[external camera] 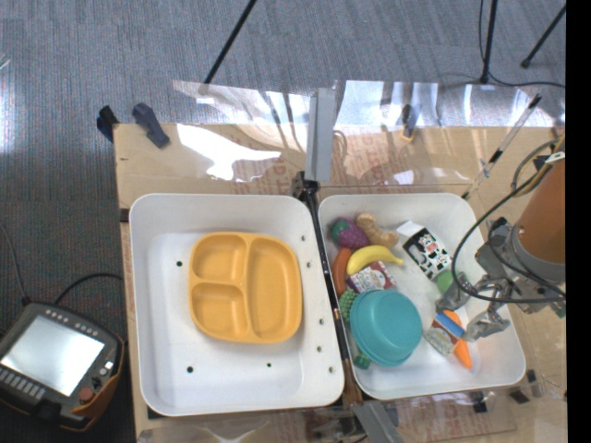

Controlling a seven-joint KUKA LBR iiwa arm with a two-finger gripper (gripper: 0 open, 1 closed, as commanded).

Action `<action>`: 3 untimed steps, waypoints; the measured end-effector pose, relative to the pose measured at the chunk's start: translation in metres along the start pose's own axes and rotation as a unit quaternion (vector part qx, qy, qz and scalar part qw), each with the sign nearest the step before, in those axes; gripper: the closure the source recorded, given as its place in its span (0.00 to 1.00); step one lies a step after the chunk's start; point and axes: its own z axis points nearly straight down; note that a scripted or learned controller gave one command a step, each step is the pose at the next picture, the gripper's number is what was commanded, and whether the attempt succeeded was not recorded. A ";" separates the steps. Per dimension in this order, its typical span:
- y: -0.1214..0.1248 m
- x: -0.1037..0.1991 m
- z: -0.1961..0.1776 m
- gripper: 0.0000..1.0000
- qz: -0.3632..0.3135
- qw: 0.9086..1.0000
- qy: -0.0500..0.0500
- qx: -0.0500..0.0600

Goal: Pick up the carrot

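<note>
gripper (487, 319): over right bin's (499, 218) right side, fingers pointing down, spread a little, nothing between them | carrot (464, 355): on bin floor just below fingertips, near front-right corner, beside blue-orange item (450, 322) | bowl (386, 327): teal, left of gripper | tray (246, 287): yellow, in left bin (157, 247)

A divided plate (246, 286) lay in the left bin (148, 340), while a bowl (386, 327) sat in the right bin (503, 363), a banana (372, 258) just behind it.
</note>
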 end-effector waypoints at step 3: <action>0.081 -0.010 -0.010 1.00 -0.211 0.977 0.002 -0.004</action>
